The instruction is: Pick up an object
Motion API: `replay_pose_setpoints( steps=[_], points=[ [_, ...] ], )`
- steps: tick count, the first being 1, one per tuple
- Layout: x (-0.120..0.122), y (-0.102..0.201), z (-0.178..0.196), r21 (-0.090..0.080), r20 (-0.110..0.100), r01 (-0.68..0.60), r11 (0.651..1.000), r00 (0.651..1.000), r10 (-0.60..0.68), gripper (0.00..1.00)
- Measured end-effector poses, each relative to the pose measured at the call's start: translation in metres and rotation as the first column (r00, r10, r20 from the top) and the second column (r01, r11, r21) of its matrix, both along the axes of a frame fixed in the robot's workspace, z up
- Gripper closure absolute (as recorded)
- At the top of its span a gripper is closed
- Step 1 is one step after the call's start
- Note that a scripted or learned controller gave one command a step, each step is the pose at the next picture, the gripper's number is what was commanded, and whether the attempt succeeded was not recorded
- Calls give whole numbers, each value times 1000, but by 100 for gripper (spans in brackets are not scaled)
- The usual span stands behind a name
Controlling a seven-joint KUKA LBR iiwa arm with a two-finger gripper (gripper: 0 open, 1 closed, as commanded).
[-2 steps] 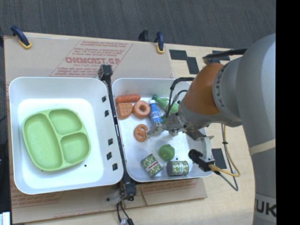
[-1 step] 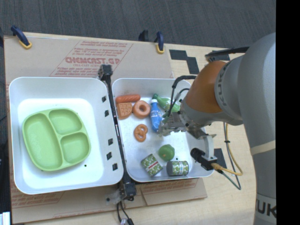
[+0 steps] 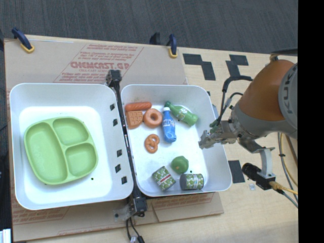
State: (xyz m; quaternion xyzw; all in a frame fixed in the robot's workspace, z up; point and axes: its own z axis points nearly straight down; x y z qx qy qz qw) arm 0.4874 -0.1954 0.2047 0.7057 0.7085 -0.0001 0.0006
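Camera view: the gripper (image 3: 205,140) hangs over the right wall of the right bin (image 3: 215,158), and whether it is open or shut cannot be told.

Nothing shows between its tips. The toys lie apart from it in the right bin: a blue bottle (image 3: 168,125) mid-bin, a green bottle (image 3: 182,114) just up and right of it, a doughnut (image 3: 152,118), a waffle (image 3: 134,118) and a sausage (image 3: 137,106) toward the left wall, a pretzel (image 3: 151,143) lower down, and a green ball (image 3: 179,164) with two cans (image 3: 164,178) (image 3: 192,181) along the near wall. Bare floor lies between the blue bottle and the right wall, below the gripper. The left bin (image 3: 15,135) holds a green tray (image 3: 61,150), with white floor all round it. Both bins sit on cardboard (image 3: 101,59), clipped at its far edge, on a pale bench (image 3: 253,206); grey carpet (image 3: 152,9) lies beyond.
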Motion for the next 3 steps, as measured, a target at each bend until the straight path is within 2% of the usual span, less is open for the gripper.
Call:
replay_pose_setpoints(
  steps=[1,2,3],
  points=[
    [39,14,76,0,1,-2,1000,1000,2,100],
    [84,9,166,0,3,-2,1000,1000,2,100],
    [143,116,58,2,-6,-3,1000,1000,3,100]
  ],
)
